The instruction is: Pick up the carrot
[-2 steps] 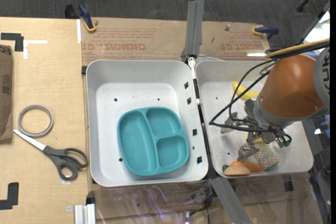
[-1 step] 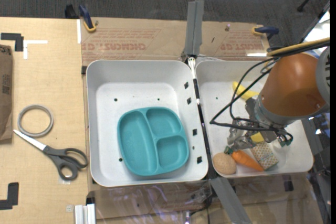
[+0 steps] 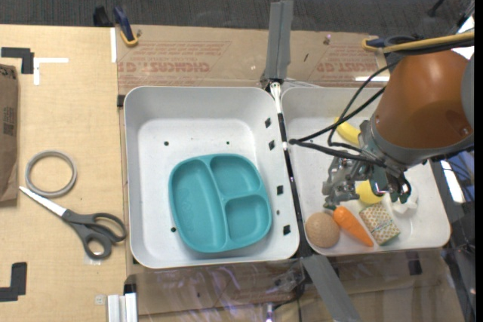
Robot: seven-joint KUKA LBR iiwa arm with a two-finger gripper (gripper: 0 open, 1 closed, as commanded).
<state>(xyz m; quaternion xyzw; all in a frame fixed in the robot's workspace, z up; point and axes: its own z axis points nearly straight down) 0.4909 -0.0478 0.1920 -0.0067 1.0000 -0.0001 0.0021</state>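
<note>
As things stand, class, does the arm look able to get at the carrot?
Probably yes. The gripper hangs in the right bin just above the carrot, whose top lies uncovered, though a brown ball and a patterned block crowd its sides.

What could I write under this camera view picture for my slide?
Robot tool hovers above the carrot in the right bin, beside a teal tray.

The right bin (image 3: 309, 124) is crowded along its near wall: the carrot (image 3: 353, 226) lies wedged between a tan egg-shaped thing (image 3: 323, 229) on one side and a patterned block (image 3: 379, 223) on the other, with yellow pieces (image 3: 367, 192) just behind it. The gripper (image 3: 343, 188) and its black cables (image 3: 324, 143) hang over that cluster, leaving bare floor only toward the bin's far left part. In the left bin (image 3: 151, 124) a teal divided plate (image 3: 220, 201) fills the near half, and the far half is bare.
</note>
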